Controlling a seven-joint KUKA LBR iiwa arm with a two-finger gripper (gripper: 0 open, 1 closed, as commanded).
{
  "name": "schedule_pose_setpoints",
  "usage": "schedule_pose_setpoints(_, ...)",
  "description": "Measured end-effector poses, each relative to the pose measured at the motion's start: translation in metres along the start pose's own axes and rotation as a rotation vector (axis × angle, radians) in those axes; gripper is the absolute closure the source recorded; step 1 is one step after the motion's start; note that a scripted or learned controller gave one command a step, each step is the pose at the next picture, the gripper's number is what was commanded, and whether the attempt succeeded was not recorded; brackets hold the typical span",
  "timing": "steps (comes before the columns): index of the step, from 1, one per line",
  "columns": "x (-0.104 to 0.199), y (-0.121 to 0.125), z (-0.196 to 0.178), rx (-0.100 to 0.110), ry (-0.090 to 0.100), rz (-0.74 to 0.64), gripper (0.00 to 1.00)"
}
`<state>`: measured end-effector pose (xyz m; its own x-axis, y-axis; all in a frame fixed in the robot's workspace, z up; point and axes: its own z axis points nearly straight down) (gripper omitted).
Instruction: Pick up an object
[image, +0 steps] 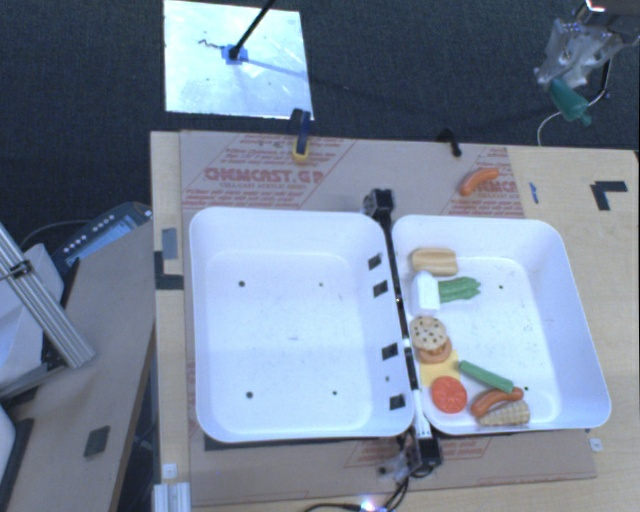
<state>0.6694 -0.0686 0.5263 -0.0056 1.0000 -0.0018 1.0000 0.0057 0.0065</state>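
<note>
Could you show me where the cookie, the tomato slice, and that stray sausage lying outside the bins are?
cookie (428, 331): camera view, on its speckled top face.
tomato slice (449, 395): camera view, middle of the red disc.
stray sausage (479, 180): camera view, mid-length of it, on the board behind the right bin.

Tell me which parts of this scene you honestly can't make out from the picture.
- Gripper: cut off by the camera view's top right corner and blurred.
- Teal thing under the gripper: too small to identify.
- Hot dog: partly overlapped by the waffle cone; their contact is unclear.
- Yellow slice: mostly covered by the cookie and tomato slice.
</note>
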Motion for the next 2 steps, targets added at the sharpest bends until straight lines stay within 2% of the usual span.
schedule_pose_setpoints(1, -0.003, -0.001, -0.01, 0.002, 0.001, 0.002, 1.0)
schedule_pose_setpoints(2, 0.052, -0.002, 0.113, 0.017, 0.004, -0.003, 1.0)
